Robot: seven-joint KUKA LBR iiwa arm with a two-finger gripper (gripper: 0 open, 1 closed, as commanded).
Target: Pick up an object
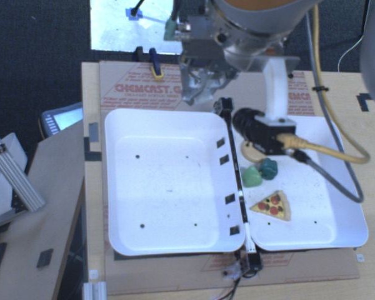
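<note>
In the right bin (337, 224) lie a toy pizza slice (272, 205), a light green piece (252, 176) and a darker teal piece (269, 167) touching it. A tan round thing (250, 149) peeks out at the bin's back left, partly hidden by the robot's fittings. My gripper (201, 91) hangs high over the back rim of the left bin (169, 180), near the divider between the bins. It is well apart from all the objects, and I see nothing in it.
The bins sit on a cardboard sheet (137, 87) on the bench. A yellow cable (331, 153) loops over the right bin's back half. A blue and yellow clamp (155, 64) stands behind the left bin.
</note>
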